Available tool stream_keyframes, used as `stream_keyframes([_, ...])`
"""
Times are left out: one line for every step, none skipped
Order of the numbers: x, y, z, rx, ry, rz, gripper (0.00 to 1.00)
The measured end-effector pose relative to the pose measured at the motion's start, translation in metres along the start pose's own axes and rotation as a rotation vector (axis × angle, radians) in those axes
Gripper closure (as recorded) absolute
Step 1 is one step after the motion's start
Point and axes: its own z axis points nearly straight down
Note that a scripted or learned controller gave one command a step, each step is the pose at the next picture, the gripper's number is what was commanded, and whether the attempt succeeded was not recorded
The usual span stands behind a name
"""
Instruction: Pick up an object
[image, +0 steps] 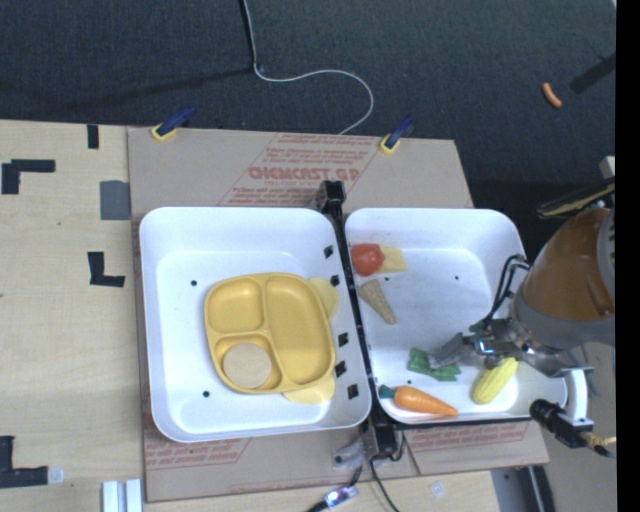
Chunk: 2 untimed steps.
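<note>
Camera view: the table (60, 300) carries two shallow white bins side by side on a sheet of cardboard (300, 170). The left bin (170, 240) holds a yellow compartment tray (268, 332), lying flat near the bin's centre, with a pale round disc (249, 364) in its lower left compartment.

The right bin (450, 235) holds the loose items. A red tomato (367, 259) rests at its upper left, touching a pale yellow wedge (394, 260). Just below lies a tan cone-shaped piece (379, 300). Along the lower edge an orange carrot (424, 402) lies flat. A green leafy piece (432, 366) sits above the carrot. A yellow corn cob (494, 380) lies tilted at the lower right.

The arm (570, 290) enters from the right of the frame, low over the right bin. The pincer (462, 349) sits just above the green piece and left of the corn cob; whether it is apart or together cannot be told. No item is seen between its tips.
</note>
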Motion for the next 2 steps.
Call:
stream_keyframes([0.0,0.001,0.023,-0.004,-0.001,-0.001,0.0])
stream_keyframes([0.002,0.002,0.01,-0.008,0.003,-0.002,1.0])
